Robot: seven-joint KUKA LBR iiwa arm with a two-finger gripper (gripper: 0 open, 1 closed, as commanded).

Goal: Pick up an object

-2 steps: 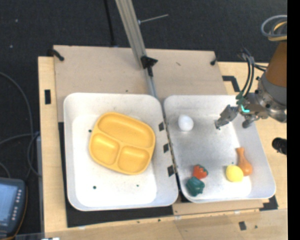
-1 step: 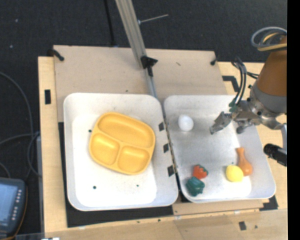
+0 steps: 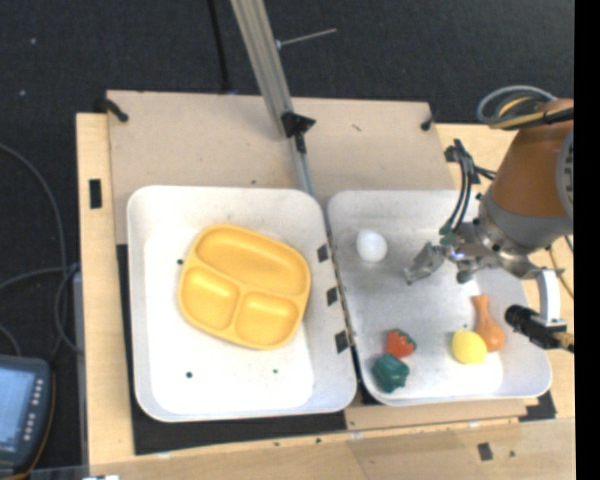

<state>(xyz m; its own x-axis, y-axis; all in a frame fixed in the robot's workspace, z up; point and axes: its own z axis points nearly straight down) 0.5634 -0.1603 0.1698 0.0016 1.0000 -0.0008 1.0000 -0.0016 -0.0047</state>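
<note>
Wooden surface [image 3: 230,138] carries two white bins; tool [image 3: 442,264] poised over right bin [image 3: 400,218], nothing seen held, spread undeterminable; pick judged not yet done.

right bin [image 3: 380,213] middle free | white ball [image 3: 371,246] left | toys along front

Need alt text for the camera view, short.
A grey arm's gripper hangs above the right white bin, which holds a white ball, red toy, green toy, yellow lemon-like toy and orange carrot-like toy. The left white bin holds a yellow divided plate.
</note>
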